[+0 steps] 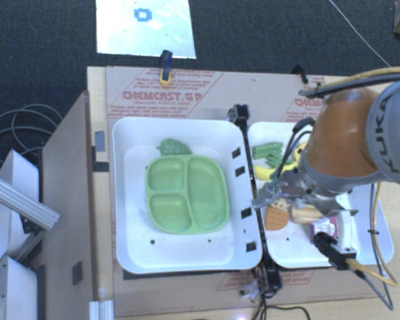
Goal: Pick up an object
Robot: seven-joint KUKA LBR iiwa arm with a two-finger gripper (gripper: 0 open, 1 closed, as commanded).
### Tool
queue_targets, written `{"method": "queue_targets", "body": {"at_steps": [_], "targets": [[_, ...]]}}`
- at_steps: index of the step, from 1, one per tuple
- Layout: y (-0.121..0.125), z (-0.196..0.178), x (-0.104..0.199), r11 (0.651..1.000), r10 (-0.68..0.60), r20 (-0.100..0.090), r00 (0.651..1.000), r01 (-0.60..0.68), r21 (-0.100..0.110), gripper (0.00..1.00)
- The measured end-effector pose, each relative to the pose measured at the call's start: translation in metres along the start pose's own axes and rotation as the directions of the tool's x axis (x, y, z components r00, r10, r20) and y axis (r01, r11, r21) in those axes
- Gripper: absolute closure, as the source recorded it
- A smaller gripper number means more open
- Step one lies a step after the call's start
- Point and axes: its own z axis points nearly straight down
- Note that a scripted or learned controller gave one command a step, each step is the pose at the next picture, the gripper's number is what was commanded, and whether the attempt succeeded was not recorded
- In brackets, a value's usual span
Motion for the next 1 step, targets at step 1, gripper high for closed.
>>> {"method": "queue_targets", "body": {"at_steps": [1], "targets": [[0.0026, -0.0138, 0.0084, 1.0, -0.013, -0.005, 1.0, 0.013, -0.009, 1.0]]}}
